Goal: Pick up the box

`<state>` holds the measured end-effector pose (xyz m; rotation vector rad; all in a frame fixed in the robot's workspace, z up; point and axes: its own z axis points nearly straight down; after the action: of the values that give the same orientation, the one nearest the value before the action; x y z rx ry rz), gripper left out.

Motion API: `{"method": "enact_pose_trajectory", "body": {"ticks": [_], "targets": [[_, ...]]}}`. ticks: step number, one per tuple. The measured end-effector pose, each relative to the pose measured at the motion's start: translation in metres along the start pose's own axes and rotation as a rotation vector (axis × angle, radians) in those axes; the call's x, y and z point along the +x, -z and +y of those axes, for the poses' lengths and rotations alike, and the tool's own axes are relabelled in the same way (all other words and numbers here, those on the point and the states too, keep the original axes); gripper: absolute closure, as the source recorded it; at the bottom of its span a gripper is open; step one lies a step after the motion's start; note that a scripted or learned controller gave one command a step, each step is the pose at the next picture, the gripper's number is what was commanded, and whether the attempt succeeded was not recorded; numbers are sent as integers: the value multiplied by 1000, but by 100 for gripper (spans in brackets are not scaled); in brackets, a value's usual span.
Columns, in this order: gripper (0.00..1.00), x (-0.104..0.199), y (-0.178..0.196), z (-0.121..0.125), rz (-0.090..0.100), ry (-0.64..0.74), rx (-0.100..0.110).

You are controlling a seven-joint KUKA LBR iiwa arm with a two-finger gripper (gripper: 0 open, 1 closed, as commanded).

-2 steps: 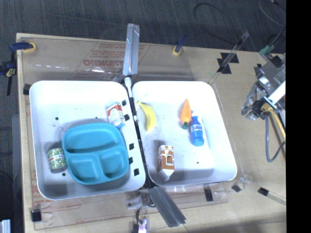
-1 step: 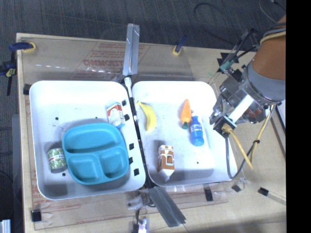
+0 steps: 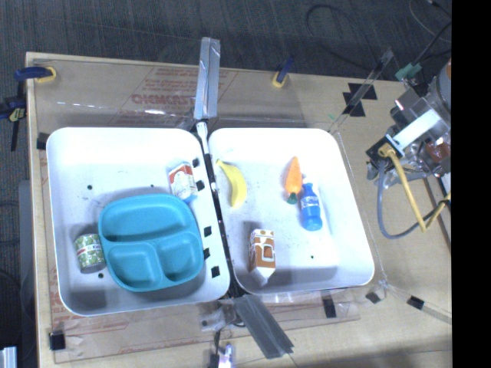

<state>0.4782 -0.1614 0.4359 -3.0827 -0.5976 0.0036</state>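
A small red and white box (image 3: 181, 180) leans against the right wall of the left bin (image 3: 61, 205), just above the blue tray. A brown and white carton (image 3: 261, 253) stands near the front left of the right bin (image 3: 349, 205). My gripper (image 3: 426, 150) hangs at the far right of the camera view, outside both bins and well off from either box. Nothing is seen in its hold.
A blue divided tray (image 3: 151, 242) and a green can (image 3: 89, 252) lie in the left bin. The right bin holds a banana (image 3: 233, 182), a carrot (image 3: 293, 177) and a blue bottle (image 3: 310, 207). A yellow cable (image 3: 410, 194) hangs beside the right bin.
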Motion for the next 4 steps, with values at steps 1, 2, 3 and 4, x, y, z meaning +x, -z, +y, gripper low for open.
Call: {"method": "enact_pose_trajectory", "body": {"ticks": [1, 2, 3, 4], "targets": [[100, 1, 10, -1, -4, 10, 3], [100, 2, 19, -2, -9, 20, 6], [100, 4, 28, -3, -14, 30, 9], [100, -12, -12, 27, -4, -173, 2]]}}
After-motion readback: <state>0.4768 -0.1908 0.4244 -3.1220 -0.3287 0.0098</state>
